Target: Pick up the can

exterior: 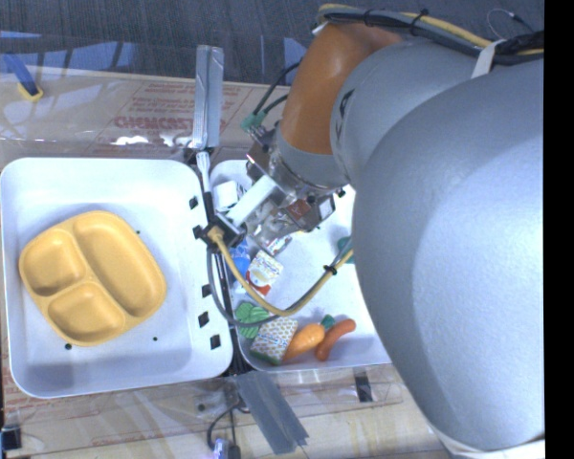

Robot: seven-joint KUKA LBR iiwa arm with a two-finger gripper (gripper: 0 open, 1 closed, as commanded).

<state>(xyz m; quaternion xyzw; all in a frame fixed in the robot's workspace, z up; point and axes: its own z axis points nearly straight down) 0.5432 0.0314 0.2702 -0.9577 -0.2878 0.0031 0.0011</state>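
The grey arm with its orange band (330, 84) covers most of the right bin (231, 175). My gripper (266, 226) hangs low over that bin's left part, close to the divider. Just below it lies a small item with a white, blue and red label (260, 270), which may be the can; the gripper hides its upper end. Whether the gripper touches it is not clear.
A yellow three-compartment plate (91, 275) lies in the left bin (38, 371). At the right bin's front sit an orange carrot toy (304, 340), a red-orange piece (337, 331) and a green patterned item (268, 333). A yellow cable (297, 299) loops over the bin.
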